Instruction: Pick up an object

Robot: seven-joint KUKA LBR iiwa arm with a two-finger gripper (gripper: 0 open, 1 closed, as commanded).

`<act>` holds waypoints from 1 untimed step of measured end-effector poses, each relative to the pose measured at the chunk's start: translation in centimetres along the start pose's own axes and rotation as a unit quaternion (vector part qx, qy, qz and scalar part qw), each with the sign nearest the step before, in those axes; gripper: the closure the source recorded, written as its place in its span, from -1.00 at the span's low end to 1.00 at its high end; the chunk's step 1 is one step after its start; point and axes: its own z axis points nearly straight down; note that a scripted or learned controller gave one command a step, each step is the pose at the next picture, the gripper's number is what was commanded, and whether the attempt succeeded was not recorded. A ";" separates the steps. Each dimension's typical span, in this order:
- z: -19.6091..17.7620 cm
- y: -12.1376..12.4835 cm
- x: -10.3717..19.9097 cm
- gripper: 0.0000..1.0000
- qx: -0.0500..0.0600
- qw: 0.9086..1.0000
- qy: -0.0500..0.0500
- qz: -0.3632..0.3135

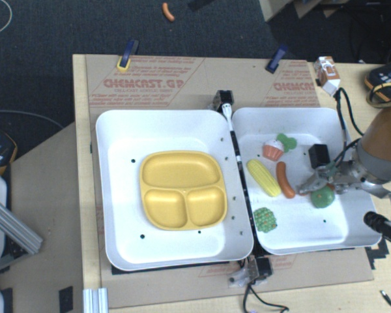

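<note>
counting two white bins (pixel 117 175) — one yellow tray (pixel 182 189), one corn cob (pixel 263 178), one sausage (pixel 285 179); gripper (pixel 320 182) over a green ball (pixel 323 197) — grip unreadable.

The arm (pixel 382 150) is showing an orange-brown band above a grey, rounded wrist section. The gripper (pixel 320 182) is appearing as grey metal with thin fingers and small dark fittings. A black cable (pixel 343 117) is running along the arm.
</note>
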 end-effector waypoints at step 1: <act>-1.3 0.1 -0.2 1.00 -0.004 1.000 -0.004 0.000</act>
